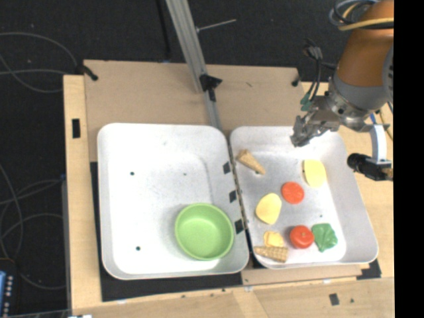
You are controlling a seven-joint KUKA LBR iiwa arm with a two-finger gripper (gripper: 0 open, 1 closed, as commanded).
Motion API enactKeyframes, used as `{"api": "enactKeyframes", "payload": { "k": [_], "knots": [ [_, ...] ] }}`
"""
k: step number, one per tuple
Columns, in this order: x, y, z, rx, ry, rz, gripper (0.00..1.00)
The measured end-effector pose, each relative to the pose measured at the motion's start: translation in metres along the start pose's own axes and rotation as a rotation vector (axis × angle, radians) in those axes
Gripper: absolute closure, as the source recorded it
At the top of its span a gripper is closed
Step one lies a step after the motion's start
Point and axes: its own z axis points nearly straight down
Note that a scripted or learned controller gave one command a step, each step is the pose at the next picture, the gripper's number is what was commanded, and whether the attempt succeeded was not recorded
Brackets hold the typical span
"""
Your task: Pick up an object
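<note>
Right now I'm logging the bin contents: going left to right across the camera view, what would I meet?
Green bowl → cone-shaped piece → yellow piece → orange-red ball → pale yellow piece → green piece.

light: bright, even, overhead | shadows: faint | glare: white bins (165, 158) slightly washed | focus: soft, grainy

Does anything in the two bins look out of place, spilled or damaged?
Nothing stands out. The green bowl sits upright in the left bin, and the small toy foods lie scattered inside the right bin, none over its rim.
</note>
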Motion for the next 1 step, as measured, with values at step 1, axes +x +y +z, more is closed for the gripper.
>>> {"api": "enactKeyframes", "payload": {
  "k": [1],
  "knots": [
    [0.0578,0.0063,0.0121,0.001,-0.001,0.001,1.00]
  ]
}}
